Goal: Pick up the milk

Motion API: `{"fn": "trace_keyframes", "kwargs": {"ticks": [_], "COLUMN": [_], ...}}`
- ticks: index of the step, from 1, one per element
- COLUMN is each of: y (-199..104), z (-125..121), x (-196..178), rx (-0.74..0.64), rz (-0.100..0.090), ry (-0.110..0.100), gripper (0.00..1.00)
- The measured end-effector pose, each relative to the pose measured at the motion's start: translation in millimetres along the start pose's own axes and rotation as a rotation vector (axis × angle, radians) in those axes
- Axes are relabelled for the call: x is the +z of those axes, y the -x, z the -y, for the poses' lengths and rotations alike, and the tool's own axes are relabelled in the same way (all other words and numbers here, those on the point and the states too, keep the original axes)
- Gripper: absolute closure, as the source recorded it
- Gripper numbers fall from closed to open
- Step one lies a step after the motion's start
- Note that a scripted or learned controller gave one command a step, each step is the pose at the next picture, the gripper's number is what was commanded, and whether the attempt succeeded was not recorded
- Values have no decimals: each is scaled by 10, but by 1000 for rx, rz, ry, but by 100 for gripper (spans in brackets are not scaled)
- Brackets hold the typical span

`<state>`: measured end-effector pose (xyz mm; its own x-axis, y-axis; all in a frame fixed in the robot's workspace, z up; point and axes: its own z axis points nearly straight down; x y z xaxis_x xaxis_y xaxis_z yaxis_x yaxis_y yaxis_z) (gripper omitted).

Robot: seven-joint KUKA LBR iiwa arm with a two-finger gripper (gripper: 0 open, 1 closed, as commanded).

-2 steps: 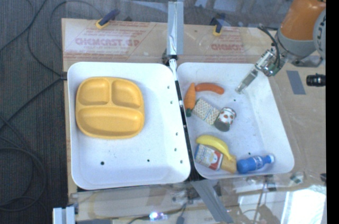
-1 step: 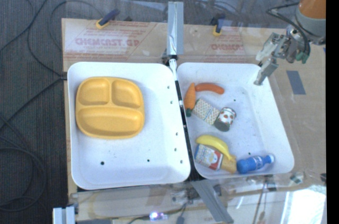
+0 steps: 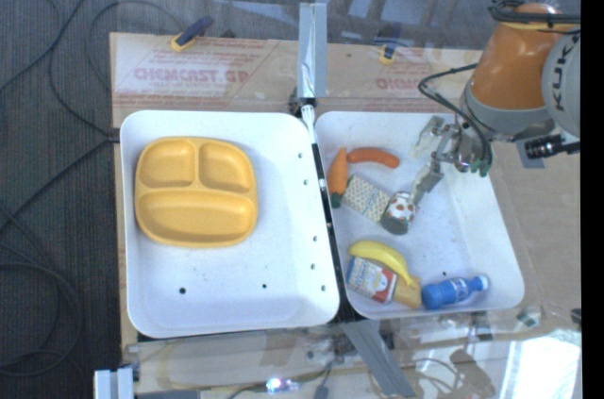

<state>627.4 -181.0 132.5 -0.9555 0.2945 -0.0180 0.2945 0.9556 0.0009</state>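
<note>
the milk carton [image 3: 370,279] lies in the near part of the right bin [image 3: 500,241], touching the banana [image 3: 385,259], with a blue bottle [image 3: 454,290] just right of it. the gripper [image 3: 436,157] hovers farther back with fingers spread and empty. the approach isn't finished: it likely needs to come nearer and lower over the carton.

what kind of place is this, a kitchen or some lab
Most likely a robotics lab: a grey and orange arm reaches over two white bins, toy food such as a banana lies inside, and loose cables cross carpet.
</note>
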Motion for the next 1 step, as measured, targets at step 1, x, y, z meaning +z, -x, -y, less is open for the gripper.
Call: {"fn": "trace_keyframes", "kwargs": {"ticks": [1], "y": [296], "z": [321], "x": [-482], "rx": [-189], "rz": [-13], "ry": [1], "gripper": [0]}}
